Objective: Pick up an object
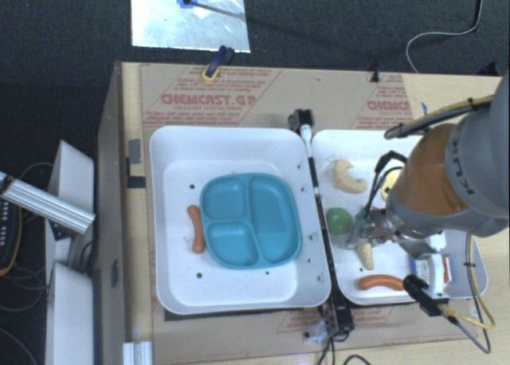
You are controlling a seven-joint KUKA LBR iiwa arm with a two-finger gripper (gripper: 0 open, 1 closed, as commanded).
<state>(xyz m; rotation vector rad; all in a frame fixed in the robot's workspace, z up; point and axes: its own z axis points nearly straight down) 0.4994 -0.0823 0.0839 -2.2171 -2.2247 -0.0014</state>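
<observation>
Red "CHEMCAST GP" print repeated on brown sheet (239, 92) under bins.

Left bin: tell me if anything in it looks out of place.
One thing stands out. A sausage lies on the floor of the left bin, beside the left edge of the blue divided plate, not in any of its compartments. The plate sits slightly turned against the bin's walls.

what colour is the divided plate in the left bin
Light blue; the divided plate shows plainly in the camera view.
</observation>
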